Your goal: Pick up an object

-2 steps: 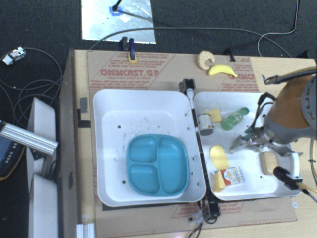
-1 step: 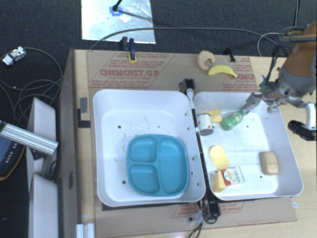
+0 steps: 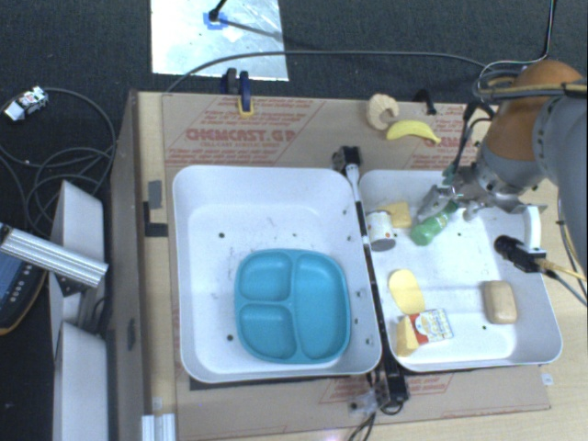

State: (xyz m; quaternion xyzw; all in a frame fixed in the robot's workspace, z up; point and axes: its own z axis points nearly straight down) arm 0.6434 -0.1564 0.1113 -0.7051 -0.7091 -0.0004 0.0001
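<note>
My gripper (image 3: 439, 205) hangs over the back of the right bin (image 3: 542, 333), reaching in from the right under the grey arm with its orange band. A green bottle-like object (image 3: 425, 232) lies right at the gripper's tip, slanting down to the left; whether it is gripped or merely touched cannot be made out. Close to its left are a small yellow block (image 3: 399, 214) and a white-and-grey can (image 3: 379, 230) against the bin's left wall.
The right bin also holds a yellow oval piece (image 3: 406, 290), a red-and-yellow packet (image 3: 424, 327) and a tan block (image 3: 500, 301). A blue divided plate (image 3: 292, 303) lies in the left bin (image 3: 207, 200). A banana (image 3: 412, 132) and a pale object (image 3: 382, 110) lie behind the bins.
</note>
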